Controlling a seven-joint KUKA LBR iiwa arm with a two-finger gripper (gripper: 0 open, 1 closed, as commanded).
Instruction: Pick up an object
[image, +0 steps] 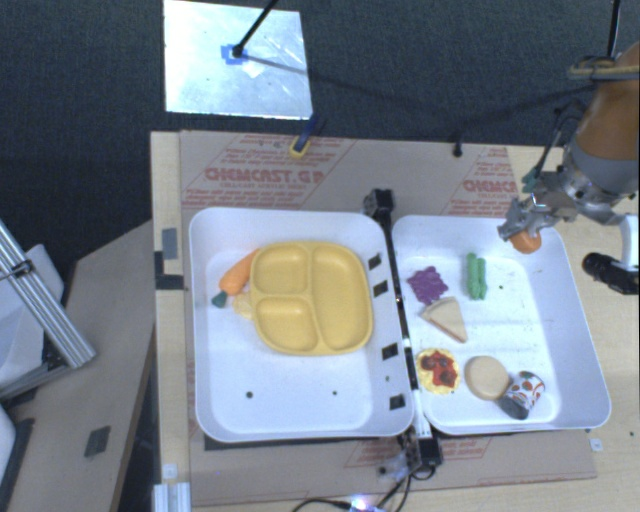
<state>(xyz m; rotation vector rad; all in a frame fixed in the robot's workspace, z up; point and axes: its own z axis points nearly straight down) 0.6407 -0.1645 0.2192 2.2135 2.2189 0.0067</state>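
Pincer (524, 228) sits over the far right corner of the right bin (570, 300), raised, with a small orange object (526, 240) pinched between its fingers; the object shows just below the metal fingertips, orange and rounded, over the bin's rim area. Arm (605, 130) enters from the right edge, wrist angled down and to the left, the orange band above the grey wrist housing.

Right bin contents, outward from the pincer: a green bean-like piece (476, 275) lying lengthwise near the far middle; a purple grape cluster (428, 284) to its left near the divider; a pale wedge (446, 320) just below the grapes; a small red-and-yellow round item (438, 370) at the near left; a tan round disc (487, 377) beside it; a small mottled item with a dark end (521, 392) touching or nearly touching the disc at the near right.

Left bin (215, 330): a yellow compartment tray (305, 297) lies in the middle, three sections. A toy carrot (234, 276) rests against the tray's left edge, green tip toward the bin's left wall.

Both bins sit side by side on a cardboard sheet (270, 170) on the desk (110, 290). A shiny metal plate (237, 58) lies on the dark floor beyond
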